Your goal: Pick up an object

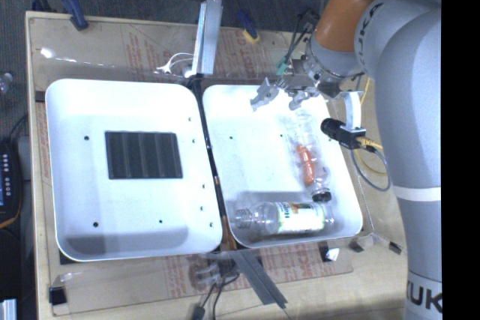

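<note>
Overhead slanted view of a bench [112,275] carrying two shallow white bins side by side. The left bin [67,161] contains a dark ribbed rectangular panel [143,154] lying flat near its centre. The right bin [240,161] contains two objects. A clear plastic bottle [283,218] with a white and green label lies on its side along the near wall, its cap end pointing toward the left bin. A second clear bottle [307,154] with orange contents lies lengthwise along the right-hand part of the bin, its dark cap toward the near end, just beside the labelled bottle; whether the two touch cannot be told. The grey arm [405,101], with its orange band [341,11] above the wrist, enters from the right and reaches over the far right corner of the right bin. The gripper [283,96] hangs over the far edge of that bin, its two metal fingers [262,96] spread apart with nothing between them, just beyond the upper end of the orange-filled bottle. A black cylindrical fitting [339,133] with a yellow cable sits beside the bin's right wall. Blue clamps [75,11] hold the board at its far edge, and an upright grey bar [208,34] stands behind the junction of the bins.
</note>
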